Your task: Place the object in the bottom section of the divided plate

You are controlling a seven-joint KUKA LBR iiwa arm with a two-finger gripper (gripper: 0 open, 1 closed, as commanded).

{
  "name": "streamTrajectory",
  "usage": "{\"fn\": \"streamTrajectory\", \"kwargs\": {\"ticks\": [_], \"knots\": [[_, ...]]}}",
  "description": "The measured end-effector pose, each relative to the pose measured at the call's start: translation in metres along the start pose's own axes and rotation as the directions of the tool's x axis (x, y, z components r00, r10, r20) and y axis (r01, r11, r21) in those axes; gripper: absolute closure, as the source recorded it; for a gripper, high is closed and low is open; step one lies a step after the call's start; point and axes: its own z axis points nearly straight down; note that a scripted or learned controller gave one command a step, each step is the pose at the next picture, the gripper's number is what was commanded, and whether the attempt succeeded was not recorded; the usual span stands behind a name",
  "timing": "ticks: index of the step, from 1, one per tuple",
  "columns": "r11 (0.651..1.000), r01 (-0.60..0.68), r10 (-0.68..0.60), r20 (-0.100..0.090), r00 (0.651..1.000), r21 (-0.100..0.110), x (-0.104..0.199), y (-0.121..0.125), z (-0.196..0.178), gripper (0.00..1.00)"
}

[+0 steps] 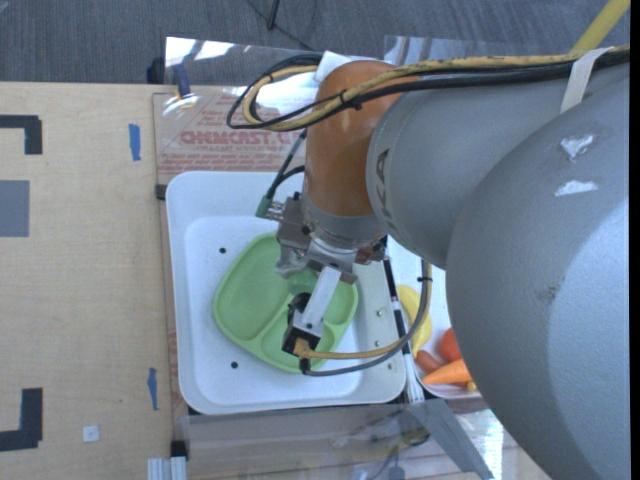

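Observation:
A light green divided plate [245, 298] lies in the left white bin [195, 228], tilted in the view, with a ridge visible between its sections. My gripper [303, 271] hangs over the plate's right half, straight below the orange wrist band, and the wrist hides most of it. No loose object shows on the visible part of the plate, and whatever is under the wrist is hidden.
In the right bin, beside the arm, lie a yellow banana-like piece [411, 308], an orange carrot [447, 372] and a red piece [451, 345]. The big grey arm covers most of that bin. A wooden bench top [80, 268] stretches to the left.

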Motion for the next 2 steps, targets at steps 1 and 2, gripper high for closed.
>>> {"fn": "streamTrajectory", "kwargs": {"ticks": [1,2], "knots": [[1.000,0.001,-0.001,0.000,1.000,0.000,0.0004,-0.0003,-0.0001,0.00],[1.000,0.004,-0.004,0.005,1.000,0.003,0.0013,0.0001,-0.0065,1.00]]}}
